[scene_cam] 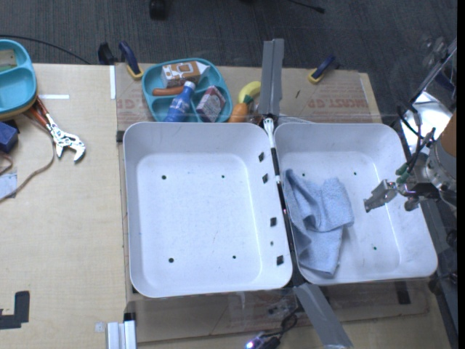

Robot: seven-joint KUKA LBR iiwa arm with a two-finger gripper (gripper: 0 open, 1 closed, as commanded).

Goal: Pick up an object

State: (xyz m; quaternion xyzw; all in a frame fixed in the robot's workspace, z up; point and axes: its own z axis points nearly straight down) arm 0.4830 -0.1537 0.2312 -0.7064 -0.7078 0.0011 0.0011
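A grey cloth (317, 222) lies crumpled in the right bin (378, 140), against its wall at 9 o'clock. The gripper (391, 195) hangs at 3 o'clock of the cloth, apart from it; whether it is open I cannot tell.

From my seat I can make out very little writing. Along the back edge of the surface, behind the bins, a brown cardboard sheet (341, 100) carries red printed lettering, reversed or upside down from this angle and too faint for me to read; more of the same red print shows on the cardboard (131, 102) left of the teal tray (154, 86). In that tray, a small box (182, 71) and a blue bottle (179, 102) carry labels, but I cannot read either.
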